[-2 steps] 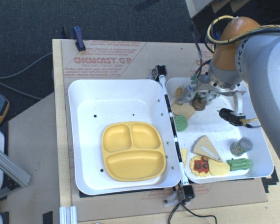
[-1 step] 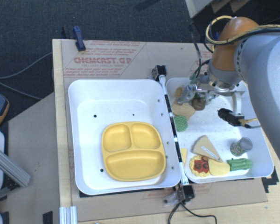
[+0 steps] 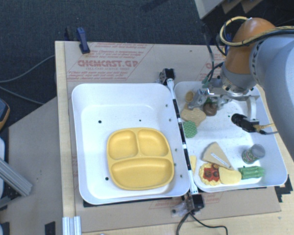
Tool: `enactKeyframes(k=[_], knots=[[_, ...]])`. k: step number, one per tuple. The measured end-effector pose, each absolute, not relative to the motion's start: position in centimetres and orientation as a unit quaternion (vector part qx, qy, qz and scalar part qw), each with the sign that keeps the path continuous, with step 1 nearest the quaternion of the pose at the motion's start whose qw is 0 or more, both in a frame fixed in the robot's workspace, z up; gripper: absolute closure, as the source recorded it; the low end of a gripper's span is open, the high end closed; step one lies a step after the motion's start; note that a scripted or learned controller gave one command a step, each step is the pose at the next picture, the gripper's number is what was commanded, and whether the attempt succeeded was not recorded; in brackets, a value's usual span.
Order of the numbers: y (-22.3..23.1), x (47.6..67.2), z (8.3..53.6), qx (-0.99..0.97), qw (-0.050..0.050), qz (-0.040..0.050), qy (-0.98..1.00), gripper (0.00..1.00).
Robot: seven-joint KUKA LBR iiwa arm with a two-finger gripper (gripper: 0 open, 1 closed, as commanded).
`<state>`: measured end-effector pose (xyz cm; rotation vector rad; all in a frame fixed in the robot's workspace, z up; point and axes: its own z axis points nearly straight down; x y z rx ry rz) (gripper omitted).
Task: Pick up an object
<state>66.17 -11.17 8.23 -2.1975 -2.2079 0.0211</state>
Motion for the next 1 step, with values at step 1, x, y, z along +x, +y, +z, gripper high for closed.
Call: enactKeyframes(k=[1], knots=[[-10.3, 66.16, 8.3, -0.706, 0.009, 0.0095, -0.708, 0.0]])
